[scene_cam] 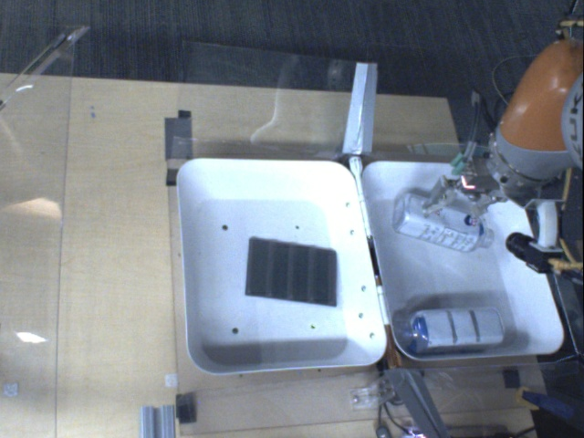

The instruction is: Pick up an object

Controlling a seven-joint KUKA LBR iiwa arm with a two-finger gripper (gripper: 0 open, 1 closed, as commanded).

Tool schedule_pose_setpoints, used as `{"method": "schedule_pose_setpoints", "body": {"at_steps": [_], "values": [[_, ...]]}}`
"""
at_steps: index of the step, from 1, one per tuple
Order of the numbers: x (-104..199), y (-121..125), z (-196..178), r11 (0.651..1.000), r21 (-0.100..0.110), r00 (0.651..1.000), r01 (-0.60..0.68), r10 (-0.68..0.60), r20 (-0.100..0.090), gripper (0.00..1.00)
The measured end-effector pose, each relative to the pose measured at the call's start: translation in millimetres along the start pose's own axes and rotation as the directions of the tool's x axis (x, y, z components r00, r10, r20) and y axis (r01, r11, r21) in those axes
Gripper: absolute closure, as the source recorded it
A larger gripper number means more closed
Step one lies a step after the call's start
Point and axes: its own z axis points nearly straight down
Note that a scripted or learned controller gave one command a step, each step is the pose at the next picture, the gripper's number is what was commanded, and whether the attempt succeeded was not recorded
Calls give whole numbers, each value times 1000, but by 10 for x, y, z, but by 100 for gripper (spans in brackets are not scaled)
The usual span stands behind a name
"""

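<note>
Two shallow white bins side by side on pale wooden tabletop (91, 272): left bin (196, 245) with dark ribbed rectangular mat (292, 270) at centre, right bin (538, 322) with clear plastic bottle (440, 226) lying at 12 o'clock and blue-capped silvery bottle (456, 328) lying at 6 o'clock. Gripper (467, 188) low over right bin at 12 o'clock, just above clear bottle's far end; fingers' state impossible to tell, nothing seen clamped.
</note>
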Motion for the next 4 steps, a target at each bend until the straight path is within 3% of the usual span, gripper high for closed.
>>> {"method": "schedule_pose_setpoints", "body": {"at_steps": [1,3,4], "values": [[-534,176,642,995,-45,996,88,-88,14,0],[-435,243,663,950,-54,951,307,-306,33,0],[-396,281,505,949,-63,951,310,-309,29,100]]}}
